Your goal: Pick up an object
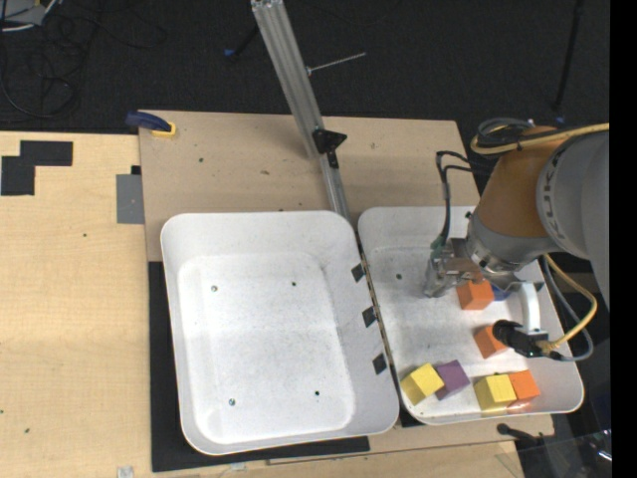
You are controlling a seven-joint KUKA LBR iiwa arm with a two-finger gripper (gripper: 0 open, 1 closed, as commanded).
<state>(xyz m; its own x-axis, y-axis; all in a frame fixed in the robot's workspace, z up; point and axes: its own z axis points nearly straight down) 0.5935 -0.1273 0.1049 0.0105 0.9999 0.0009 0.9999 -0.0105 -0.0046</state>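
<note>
Two white bins sat side by side on the bench; the left bin (199,257) and the right bin (398,237) met along a clipped seam. Grey arm with orange band (513,182) reached into the right bin from the right. Gripper (445,275) hung low over the bin floor, just left of an orange block (475,293); whether block and gripper touched, could not tell. Second orange block (488,341) lay nearer the front. Along the front wall: yellow block (423,381) touching a purple block (453,375), then a yellow block (495,391) against an orange one (524,384).
</note>
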